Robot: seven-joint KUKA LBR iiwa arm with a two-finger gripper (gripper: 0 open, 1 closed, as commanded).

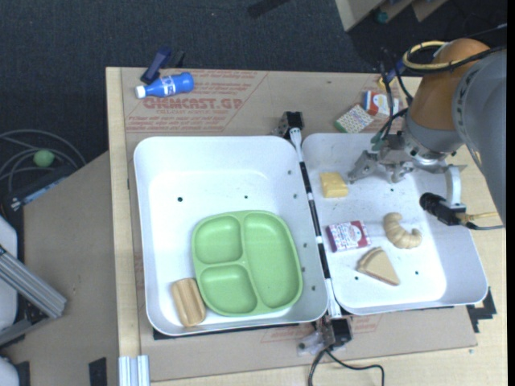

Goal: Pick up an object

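The right bin [459,292] holds a yellow cheese block [334,185], a red packet [347,236], a croissant [401,230] and a tan bread wedge [379,266]. My gripper [374,174] hangs over the far part of this bin, just right of the cheese block and apart from it. Its metal fingers [359,170] are spread open with nothing between them. The grey arm with its orange band [441,87] comes in from the upper right.
The left bin [153,175] holds a green divided plate [245,261] and a tan wafer-like piece [187,301] at its near left corner. On the bench behind the bins lie a blue bottle [165,85] and a small printed card [354,120].
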